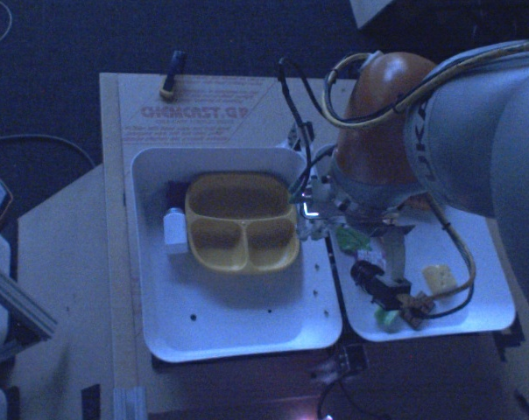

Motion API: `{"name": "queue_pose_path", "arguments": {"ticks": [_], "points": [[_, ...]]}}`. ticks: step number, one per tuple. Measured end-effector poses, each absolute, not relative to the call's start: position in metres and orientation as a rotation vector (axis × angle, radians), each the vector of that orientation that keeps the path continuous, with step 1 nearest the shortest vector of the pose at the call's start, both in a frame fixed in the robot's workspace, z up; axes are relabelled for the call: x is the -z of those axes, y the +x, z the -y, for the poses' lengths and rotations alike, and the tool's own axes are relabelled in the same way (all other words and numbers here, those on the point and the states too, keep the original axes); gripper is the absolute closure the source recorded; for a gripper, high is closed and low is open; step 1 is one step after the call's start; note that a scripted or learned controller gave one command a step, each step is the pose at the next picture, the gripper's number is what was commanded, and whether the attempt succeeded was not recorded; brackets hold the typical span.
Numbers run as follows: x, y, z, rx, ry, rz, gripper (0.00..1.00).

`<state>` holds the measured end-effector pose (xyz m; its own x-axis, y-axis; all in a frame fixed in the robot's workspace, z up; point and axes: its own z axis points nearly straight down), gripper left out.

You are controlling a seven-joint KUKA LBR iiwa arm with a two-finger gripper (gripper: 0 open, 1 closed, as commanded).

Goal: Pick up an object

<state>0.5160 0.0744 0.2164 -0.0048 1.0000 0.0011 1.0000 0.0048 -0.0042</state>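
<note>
Dim, bluish light. Hand (370,245) low over the right bin (497,309), at that bin's left side close to the wall shared with the left bin (151,261).

- Green thing (352,238) lies right at the hand, on its left side and partly covered by it. Touching or apart: cannot tell. Not seen to be gripped.
- Hand's opening: cannot tell, hidden under the wrist and cables.
- Nothing visibly held.

Arm (475,138): comes in from the right, the big grey link crossing above the right bin. The orange band (383,116) sits over the bin's far left corner, and the wrist points steeply down from it. Cables loop around the band and trail down over the bin floor.

Right bin, besides the green thing:
- pale yellow piece (438,278), right of the hand and apart from it.
- small green bit (385,318) near the front wall, below the hand.

Left bin:
- yellow plate (243,221) with three sections, lying flat toward the far right part. Its right edge is close to the shared wall and near the hand.
- white bottle (175,230) just beside the plate's left edge, seemingly upright.
- near half of the floor bare white.

Tabletop (116,129): beyond the left bin, red printed lettering and a dark clip (172,73) with a yellowish end.
</note>
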Motion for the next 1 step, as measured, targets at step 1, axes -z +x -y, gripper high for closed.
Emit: {"name": "queue_pose_path", "arguments": {"ticks": [1], "points": [[-0.228, 0.5125, -0.0745, 0.003, -2.22, 2.224, 1.0]]}}
